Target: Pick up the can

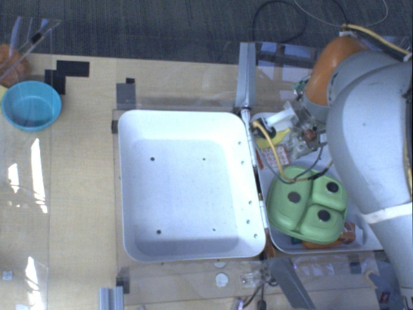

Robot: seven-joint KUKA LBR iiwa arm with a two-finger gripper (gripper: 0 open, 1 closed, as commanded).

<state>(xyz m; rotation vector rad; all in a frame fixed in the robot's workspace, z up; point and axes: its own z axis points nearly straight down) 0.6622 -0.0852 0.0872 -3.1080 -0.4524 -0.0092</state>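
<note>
In the right bin point(284, 245), a yellow object with a red label point(268, 147) lies against the left wall near the back. It may be the can, but the arm and a yellow cable hide most of it. My gripper point(292, 129) hangs low over the bin's back part, just right of that object and very close to it. Whether it touches the object cannot be made out. The grey arm with its orange band point(332, 60) covers the bin's right side.
A green lumpy toy with dark dots point(308, 204) takes up the front of the right bin, with an orange thing point(326, 243) peeking out under it. The left bin point(181, 186) is beside it. A blue bowl point(31, 105) stands far left on the bench.
</note>
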